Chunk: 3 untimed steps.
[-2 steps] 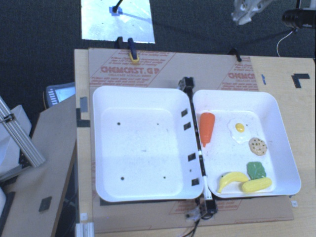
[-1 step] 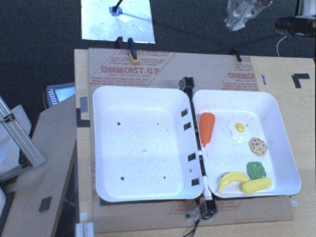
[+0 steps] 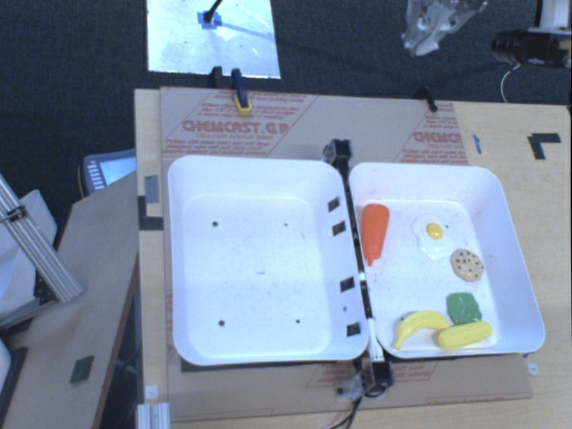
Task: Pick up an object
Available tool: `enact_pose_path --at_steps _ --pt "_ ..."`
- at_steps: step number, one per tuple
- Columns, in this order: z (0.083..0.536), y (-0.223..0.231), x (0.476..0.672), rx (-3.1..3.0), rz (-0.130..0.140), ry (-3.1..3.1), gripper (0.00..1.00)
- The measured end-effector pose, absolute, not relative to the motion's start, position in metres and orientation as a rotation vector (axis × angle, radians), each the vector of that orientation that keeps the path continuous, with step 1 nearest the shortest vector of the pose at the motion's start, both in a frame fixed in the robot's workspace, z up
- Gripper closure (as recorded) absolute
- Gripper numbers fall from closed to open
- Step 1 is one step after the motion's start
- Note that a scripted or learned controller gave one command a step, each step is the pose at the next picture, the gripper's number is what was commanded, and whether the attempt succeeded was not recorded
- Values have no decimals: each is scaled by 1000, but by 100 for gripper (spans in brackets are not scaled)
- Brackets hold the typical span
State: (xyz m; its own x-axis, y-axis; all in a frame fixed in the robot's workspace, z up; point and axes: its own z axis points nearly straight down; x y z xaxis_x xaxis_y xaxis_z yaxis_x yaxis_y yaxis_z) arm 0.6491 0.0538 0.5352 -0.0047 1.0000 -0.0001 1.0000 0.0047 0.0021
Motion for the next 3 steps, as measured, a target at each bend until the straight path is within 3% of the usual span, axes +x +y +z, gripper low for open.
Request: enact_pose_path --at_steps 1,3 --pt "535 61 649 2215 3 2225 100" --pt "535 96 589 2215 2 2228 100"
